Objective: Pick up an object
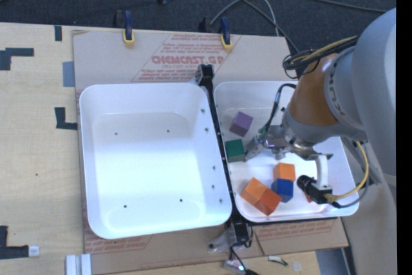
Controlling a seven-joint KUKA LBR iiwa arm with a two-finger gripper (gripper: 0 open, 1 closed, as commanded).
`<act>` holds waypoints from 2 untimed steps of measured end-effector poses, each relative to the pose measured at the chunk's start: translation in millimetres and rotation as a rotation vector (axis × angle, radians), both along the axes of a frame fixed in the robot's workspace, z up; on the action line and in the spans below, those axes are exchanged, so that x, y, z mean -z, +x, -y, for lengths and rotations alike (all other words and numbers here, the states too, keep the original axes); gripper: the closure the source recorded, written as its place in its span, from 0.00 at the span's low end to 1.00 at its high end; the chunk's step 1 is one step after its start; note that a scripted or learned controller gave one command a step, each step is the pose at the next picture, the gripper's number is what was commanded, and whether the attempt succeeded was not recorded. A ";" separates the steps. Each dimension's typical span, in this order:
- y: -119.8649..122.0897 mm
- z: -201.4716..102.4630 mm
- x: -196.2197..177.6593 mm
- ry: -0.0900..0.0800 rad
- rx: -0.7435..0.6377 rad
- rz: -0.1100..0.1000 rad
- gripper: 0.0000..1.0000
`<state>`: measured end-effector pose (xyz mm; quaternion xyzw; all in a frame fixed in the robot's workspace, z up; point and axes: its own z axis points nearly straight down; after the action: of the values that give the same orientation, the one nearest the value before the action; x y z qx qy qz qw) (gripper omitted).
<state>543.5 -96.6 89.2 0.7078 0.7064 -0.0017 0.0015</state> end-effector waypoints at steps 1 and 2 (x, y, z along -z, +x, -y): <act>53.8 0.0 0.1 0.001 0.000 0.001 0.00; 2.8 11.1 0.1 0.005 0.000 -0.001 0.00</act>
<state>546.3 -107.7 89.1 0.7077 0.7065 -0.0003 -0.0004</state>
